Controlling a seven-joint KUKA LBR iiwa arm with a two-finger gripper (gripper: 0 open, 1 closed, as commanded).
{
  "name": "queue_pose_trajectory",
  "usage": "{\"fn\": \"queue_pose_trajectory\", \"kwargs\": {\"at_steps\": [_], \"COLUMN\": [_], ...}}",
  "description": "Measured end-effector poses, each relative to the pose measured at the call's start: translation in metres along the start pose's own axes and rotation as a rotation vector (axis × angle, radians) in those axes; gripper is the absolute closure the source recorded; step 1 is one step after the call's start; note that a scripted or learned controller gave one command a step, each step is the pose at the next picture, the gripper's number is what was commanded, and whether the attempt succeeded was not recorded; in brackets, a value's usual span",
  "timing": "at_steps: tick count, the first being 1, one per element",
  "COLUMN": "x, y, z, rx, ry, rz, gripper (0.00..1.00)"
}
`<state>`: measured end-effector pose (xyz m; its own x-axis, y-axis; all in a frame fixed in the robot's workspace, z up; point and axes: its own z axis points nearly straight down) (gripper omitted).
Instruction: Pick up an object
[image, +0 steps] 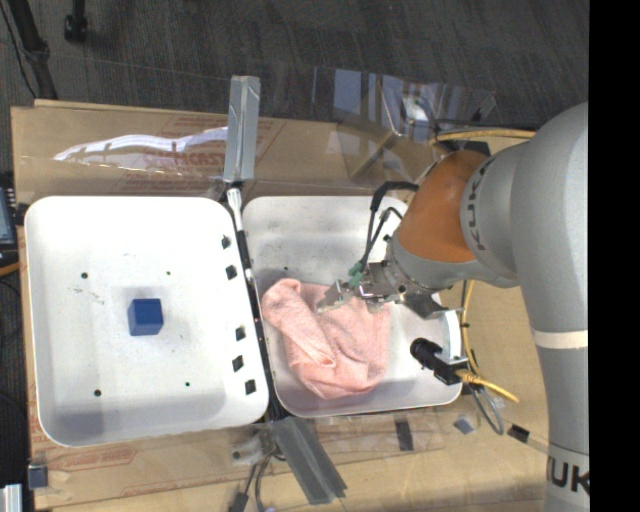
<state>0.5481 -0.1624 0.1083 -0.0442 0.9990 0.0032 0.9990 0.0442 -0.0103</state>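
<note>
Pink cloth (328, 340) is the likeliest thing for me to lift: a crumpled, towel-like heap lying in the right bin (300, 225), toward its front and left of centre. Going left to right, the left bin (60, 300) carries a small blue cube (146, 316) sitting alone, well apart from its walls. A row of dark clips runs down the divide between the two bins. Then comes the cloth, and over its upper right edge my end effector (355, 290).

I judge the cloth to be light, soft and limp. It should sag and drape when raised, and a thin pinch may slide off. A raised fold or bunched ridge near the top of the heap looks like the best place to take hold, since it gives more thickness to bite.

My end effector sits at or just above the cloth's upper edge, beside a fold. Whether it is spread or pressed together I cannot tell, as the wrist and cables hide it, nor whether any cloth is caught.
</note>
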Motion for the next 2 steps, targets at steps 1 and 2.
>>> {"fn": "queue_pose_trajectory", "kwargs": {"at_steps": [1,2], "x": [-0.018,0.000], "y": [0.051,0.004], "z": [0.018,0.019], "rx": [-0.005,-0.005], "ry": [-0.002,-0.001], "rz": [-0.020,-0.075], "gripper": [0.00,0.00]}}
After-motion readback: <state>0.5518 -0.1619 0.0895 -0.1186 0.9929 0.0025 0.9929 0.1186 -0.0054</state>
